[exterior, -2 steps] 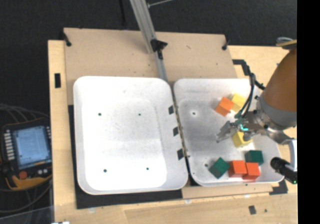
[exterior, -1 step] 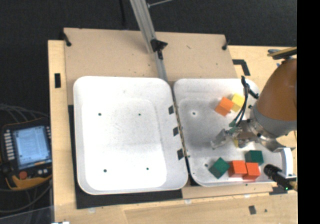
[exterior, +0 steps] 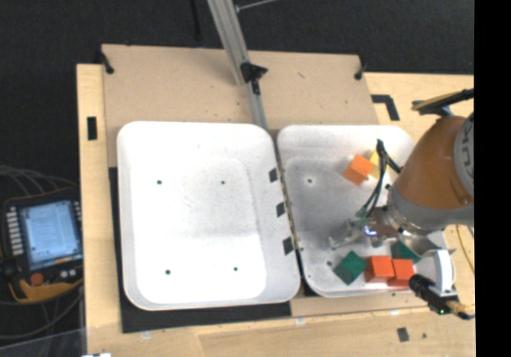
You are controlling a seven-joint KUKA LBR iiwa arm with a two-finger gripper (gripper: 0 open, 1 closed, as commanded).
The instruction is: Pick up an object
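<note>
While the grey arm with its orange band [exterior: 435, 172] reached over the right shallow white bin [exterior: 319, 148], its two-finger gripper [exterior: 363, 233] hung low above the bin floor, just above a small green block [exterior: 348, 267]. Whether the fingers were open or closed I could not tell. Two orange-red blocks [exterior: 390, 269] lay beside the green one, an orange cube [exterior: 360, 168] farther back. By my judgement, the approach was underway; next came settling over one block and closing
</note>
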